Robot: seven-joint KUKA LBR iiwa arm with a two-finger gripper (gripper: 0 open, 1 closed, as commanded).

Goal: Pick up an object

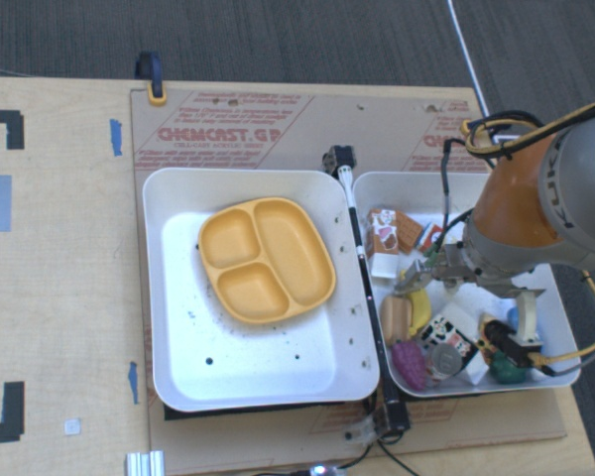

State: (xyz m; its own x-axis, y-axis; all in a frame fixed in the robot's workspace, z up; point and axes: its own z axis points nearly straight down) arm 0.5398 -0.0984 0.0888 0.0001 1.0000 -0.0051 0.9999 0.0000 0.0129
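Note:
The right bin (565, 350) holds a jumble of small objects. A brown and white snack pack (382, 228) and an orange cracker-like piece (409, 229) lie at its far left. A tan block (396, 315) and a yellow piece (419, 311) lie lower down. Near the front are a purple item (410, 363), a black-and-white item (444, 335) and a green item (507, 371). My gripper (418, 276) reaches down into the left half of this bin, just above the tan and yellow pieces. The arm's orange band (511, 201) and grey wrist hide the middle of the bin.
The left bin (169, 296) holds a yellow three-compartment plate (266, 259). A black divider bar (357, 266) runs between the bins. Cables loop over the arm at the right. A white cord (461, 28) crosses the dark floor behind the bench.

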